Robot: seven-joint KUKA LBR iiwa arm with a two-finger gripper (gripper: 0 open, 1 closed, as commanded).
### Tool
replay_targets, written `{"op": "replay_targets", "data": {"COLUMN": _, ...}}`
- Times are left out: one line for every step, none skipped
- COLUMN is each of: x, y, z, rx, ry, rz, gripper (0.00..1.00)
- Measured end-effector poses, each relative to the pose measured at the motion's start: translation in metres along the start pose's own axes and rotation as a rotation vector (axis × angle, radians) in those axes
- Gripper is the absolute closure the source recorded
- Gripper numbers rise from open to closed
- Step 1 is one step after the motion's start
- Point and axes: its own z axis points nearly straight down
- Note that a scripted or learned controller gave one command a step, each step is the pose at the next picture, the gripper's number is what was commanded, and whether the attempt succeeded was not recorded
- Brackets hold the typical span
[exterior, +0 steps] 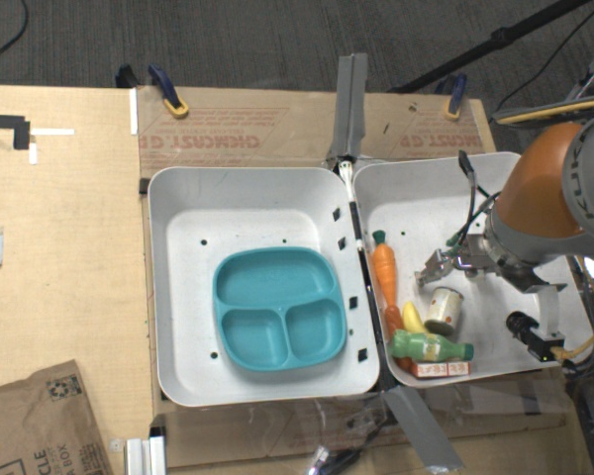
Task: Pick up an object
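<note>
Dark carpet was seen behind the worktop (59, 265), which was covered with plywood and cardboard and carried two white bins side by side. A teal divided plate (279, 308) was seen alone in the left bin (178, 206). The right bin (416, 181) held a carrot (384, 270) along its left wall, with a banana (412, 317), a small can (443, 310), a green bottle (431, 346) and a small red box (443, 369) clustered near the front. The tool (438, 268) was positioned just above the can; whether its fingers were apart or together could not be told.
</note>
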Motion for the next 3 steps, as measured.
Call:
{"op": "replay_targets", "data": {"x": -0.009, "y": 0.001, "z": -0.052, "rx": 0.026, "ry": 0.007, "rz": -0.29, "gripper": 0.0}}
{"op": "replay_targets", "data": {"x": -0.016, "y": -0.017, "z": -0.002, "rx": 0.004, "ry": -0.002, "rz": -0.466, "gripper": 0.0}}
{"op": "replay_targets", "data": {"x": -0.011, "y": 0.025, "z": 0.002, "rx": 0.007, "ry": 0.003, "rz": -0.36, "gripper": 0.0}}
